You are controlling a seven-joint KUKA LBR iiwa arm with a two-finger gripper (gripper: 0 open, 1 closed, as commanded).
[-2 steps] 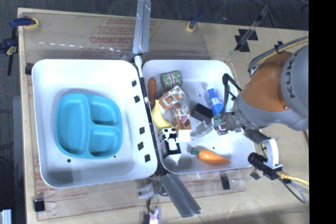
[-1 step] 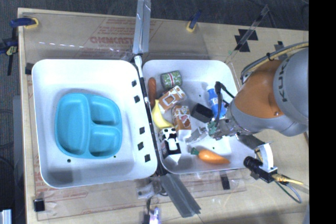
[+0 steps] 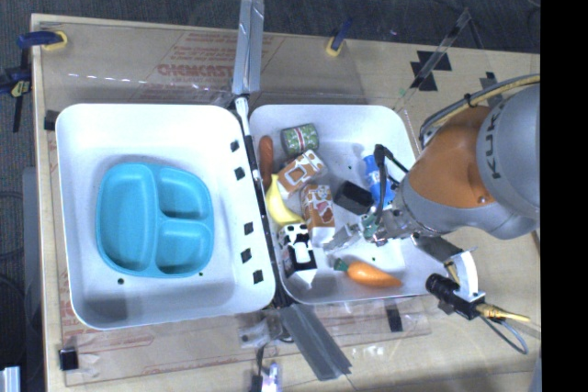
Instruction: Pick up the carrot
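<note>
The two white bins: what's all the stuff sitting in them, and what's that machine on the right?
Divided plate: one, blue, middle of the left bin.
Carrot: one, orange, near edge of the right bin.
Banana: one, yellow, by the divider.
Can: one, green, far end of the right bin.
Sausage-like piece: one, reddish brown, beside the can.
Printed boxes: two, brown and white, centre of the right bin.
Clamps: blue and yellow, left bench corner.
Robot arm: one, grey with orange band, over the right bin's right side.
</note>
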